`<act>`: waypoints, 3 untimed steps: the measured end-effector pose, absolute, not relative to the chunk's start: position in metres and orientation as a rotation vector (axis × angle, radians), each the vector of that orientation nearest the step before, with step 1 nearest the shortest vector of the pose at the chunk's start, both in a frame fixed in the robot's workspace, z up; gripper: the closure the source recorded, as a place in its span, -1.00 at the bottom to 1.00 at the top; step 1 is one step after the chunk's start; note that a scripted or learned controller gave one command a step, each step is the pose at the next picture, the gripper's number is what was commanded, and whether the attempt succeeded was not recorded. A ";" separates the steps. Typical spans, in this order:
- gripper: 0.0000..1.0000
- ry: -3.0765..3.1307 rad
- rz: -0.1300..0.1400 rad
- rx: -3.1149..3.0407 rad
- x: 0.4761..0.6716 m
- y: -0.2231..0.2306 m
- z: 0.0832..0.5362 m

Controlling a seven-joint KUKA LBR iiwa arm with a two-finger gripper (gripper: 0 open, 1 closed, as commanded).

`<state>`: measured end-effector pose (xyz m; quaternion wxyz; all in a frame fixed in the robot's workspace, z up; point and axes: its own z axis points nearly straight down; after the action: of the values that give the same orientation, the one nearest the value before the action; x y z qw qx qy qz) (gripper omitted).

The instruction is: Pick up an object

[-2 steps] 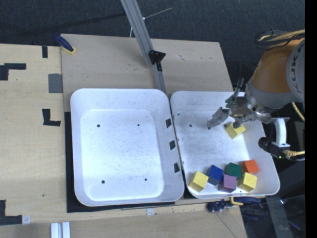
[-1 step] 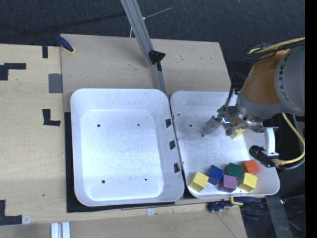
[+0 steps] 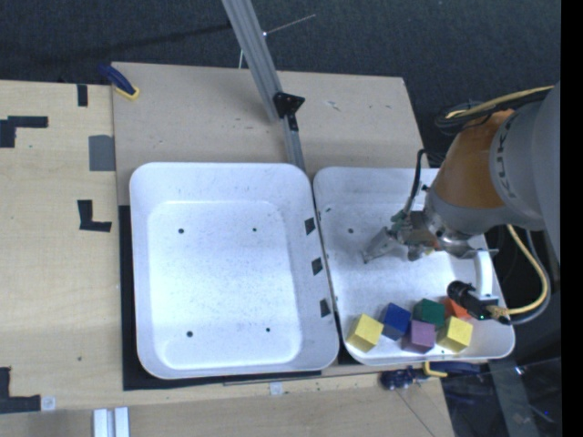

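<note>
The gripper (image 3: 378, 248) is hovering, fingers spread and holding nothing, above coloured blocks (image 3: 412, 326) clustering in the right bin (image 3: 364, 189).

We see arm (image 3: 510, 167) entering from right edge of frame, grey, orange band above wrist. Wrist bends down-left at right of centre. Gripper (image 3: 372, 254) points left, slightly down, fingers slightly parted, nothing between them.
</note>
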<state>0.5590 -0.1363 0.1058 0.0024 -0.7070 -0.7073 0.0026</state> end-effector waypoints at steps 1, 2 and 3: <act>1.00 -2.222 0.003 -2.216 0.560 -0.135 0.118; 1.00 -2.227 -0.004 -2.221 0.563 -0.130 0.180; 1.00 -2.228 -0.006 -2.223 0.567 -0.129 0.244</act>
<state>0.5670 -0.1287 0.2439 -0.0028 -0.7063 -0.7079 -0.0018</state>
